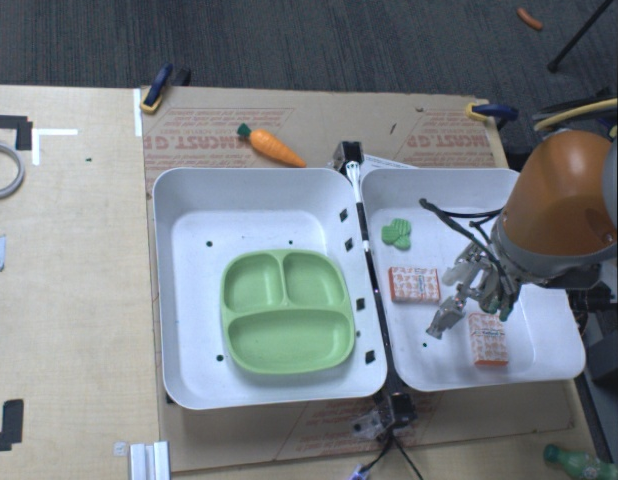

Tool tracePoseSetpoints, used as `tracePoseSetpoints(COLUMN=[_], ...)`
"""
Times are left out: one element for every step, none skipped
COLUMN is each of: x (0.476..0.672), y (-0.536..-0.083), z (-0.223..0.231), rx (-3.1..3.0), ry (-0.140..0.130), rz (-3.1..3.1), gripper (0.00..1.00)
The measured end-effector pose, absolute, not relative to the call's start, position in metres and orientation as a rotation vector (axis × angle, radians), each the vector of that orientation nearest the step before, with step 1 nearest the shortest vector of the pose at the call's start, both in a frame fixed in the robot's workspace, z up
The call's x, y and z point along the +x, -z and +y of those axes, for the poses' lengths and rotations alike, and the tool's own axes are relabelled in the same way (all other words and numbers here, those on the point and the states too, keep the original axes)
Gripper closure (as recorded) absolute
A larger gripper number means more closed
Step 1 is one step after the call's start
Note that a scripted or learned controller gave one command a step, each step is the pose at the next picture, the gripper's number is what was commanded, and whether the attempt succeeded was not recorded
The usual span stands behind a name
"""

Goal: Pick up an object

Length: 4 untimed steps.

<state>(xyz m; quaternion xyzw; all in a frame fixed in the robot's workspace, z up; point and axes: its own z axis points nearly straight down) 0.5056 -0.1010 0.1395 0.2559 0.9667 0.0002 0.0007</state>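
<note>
The right bin (549, 363) holds three things. A small green toy piece (396, 233) lies near its back left. A red and white box (414, 284) lies flat in the middle left. A second red and white box (487, 340) lies toward the front. My gripper (467, 303) hangs low over the bin floor between the two boxes, just right of the first and up-left of the second. It points down and to the left, and nothing is seen gripped in it. The orange band of the arm (564, 203) hides the bin's right side.
The left bin (179, 268) holds a green divided plate (287, 311). An orange toy carrot (272, 145) lies on the cardboard behind the bins. Clamps (349, 155) join the bins at the shared wall. Black cables (459, 223) trail from the wrist over the right bin.
</note>
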Motion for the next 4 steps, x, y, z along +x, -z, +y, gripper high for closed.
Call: tracePoseSetpoints(x=[0.567,0.626,0.626,0.633], y=[-0.097,-0.093,-0.103,-0.193], z=[-0.094,-0.132,-0.132,-0.075], rx=[0.69,0.653,0.657,0.848], ry=[-0.001,-0.001,-0.001,0.0], rz=[3.062,3.069,3.07,3.022], gripper=[0.0,0.0,1.0,1.0])
